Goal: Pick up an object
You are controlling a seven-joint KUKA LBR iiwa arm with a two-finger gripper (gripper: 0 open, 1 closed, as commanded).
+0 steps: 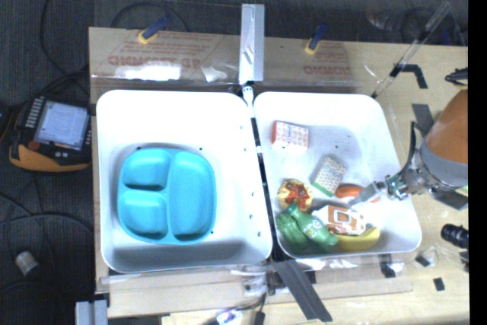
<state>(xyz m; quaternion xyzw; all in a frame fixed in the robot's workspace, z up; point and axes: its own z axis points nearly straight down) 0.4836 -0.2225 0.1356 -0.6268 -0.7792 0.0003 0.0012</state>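
White plastic, two shallow bins side by side on the bench; the left bin [106, 164] carries a turquoise divided plate [167, 194] lying flat at its centre, three compartments up, nothing in them that I can see. The right bin [380, 133] holds all the candidates for the pick. At its 12 o'clock a small red-and-white carton [291, 135] sits alone, well apart from the rest. Toward centre, a grey patterned packet [328, 175], tilted. The rest is heaped at 6 o'clock, I judge because loose items slide and settle against the near wall: a yellow-orange item [295, 194], a green bundle [306, 229] just below it, an orange-and-white box [346, 220] resting on a banana [364, 240], and a small red-orange piece [348, 192] just above the box. Arm enters from 3 o'clock, its orange band at the frame edge; the tool [374, 192] reaches in low over the bin's 3 o'clock wall, its tip just beside the red-orange piece. I cannot tell whether it is released or clenched; nothing shows as gripped. My judgement: the approach is aimed at the heap's upper edge, and crowding there risks a glancing contact. Writing: red print on the taped board at 12 o'clock behind the bins appears reversed and is unreadable; carton and box labels too small to read.
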